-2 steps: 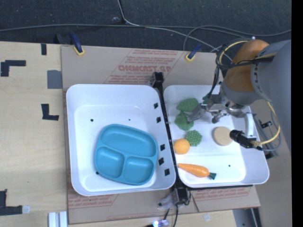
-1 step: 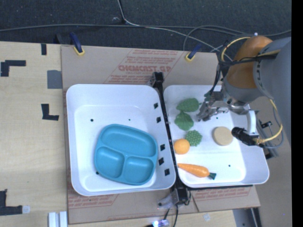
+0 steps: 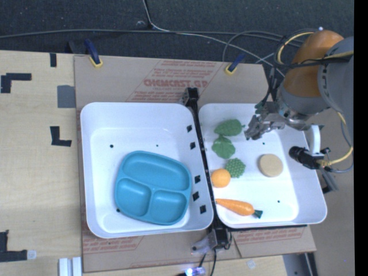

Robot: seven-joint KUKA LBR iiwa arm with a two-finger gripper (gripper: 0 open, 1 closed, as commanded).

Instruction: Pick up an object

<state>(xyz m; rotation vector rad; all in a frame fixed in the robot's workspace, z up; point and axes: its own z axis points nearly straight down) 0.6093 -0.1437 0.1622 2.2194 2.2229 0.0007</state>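
Approach step judged in hand: end effector [image 3: 255, 130] seen poised in right bin [image 3: 307, 209], far side, nothing held, finger state not discernible; leaf [image 3: 229, 127] lies just left, so a short leftward descent is called for.

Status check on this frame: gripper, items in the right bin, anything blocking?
Gripper low over right bin, nothing between its fingers. Nearest: leafy green; beige disc close below. No obstruction near them.
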